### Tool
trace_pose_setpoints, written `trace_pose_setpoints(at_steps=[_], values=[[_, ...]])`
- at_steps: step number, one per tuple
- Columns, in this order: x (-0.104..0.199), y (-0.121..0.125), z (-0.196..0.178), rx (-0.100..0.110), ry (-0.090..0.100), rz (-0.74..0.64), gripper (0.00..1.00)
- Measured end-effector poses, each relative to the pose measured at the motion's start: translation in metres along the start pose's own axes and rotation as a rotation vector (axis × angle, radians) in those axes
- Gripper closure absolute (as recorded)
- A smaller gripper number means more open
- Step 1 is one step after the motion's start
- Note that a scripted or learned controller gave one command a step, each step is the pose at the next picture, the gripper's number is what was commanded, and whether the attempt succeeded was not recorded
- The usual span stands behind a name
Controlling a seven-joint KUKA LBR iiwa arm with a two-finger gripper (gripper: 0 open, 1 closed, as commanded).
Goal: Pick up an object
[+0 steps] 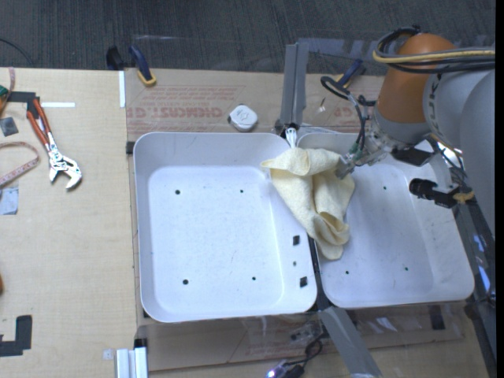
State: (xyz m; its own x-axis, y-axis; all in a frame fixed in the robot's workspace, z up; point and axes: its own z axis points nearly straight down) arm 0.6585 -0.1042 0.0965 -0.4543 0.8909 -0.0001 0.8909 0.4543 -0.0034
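Hand point(346, 166) at the cloth's point(311, 195) upper right corner; whether it grips, cannot tell. Cloth trails left and below the hand, draped over the wall between the bins point(150, 235). Soft, light, limp; likely best pinched at a bunched fold.

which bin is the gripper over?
The right bin. The gripper sits at its upper-left corner, against the yellow cloth that drapes over the divide between that bin and the left bin.
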Motion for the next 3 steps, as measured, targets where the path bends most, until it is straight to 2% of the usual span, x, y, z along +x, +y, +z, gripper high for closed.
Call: trace_pose_setpoints(at_steps=[1, 2, 3], values=[[0.003, 0.002, -0.09, -0.001, 0.0, 0.096, 1.0], [0.003, 0.002, -0.09, -0.001, 0.0, 0.096, 0.0], [0.005, -0.012, 0.007, -0.003, 0.0, 0.052, 0.0]])
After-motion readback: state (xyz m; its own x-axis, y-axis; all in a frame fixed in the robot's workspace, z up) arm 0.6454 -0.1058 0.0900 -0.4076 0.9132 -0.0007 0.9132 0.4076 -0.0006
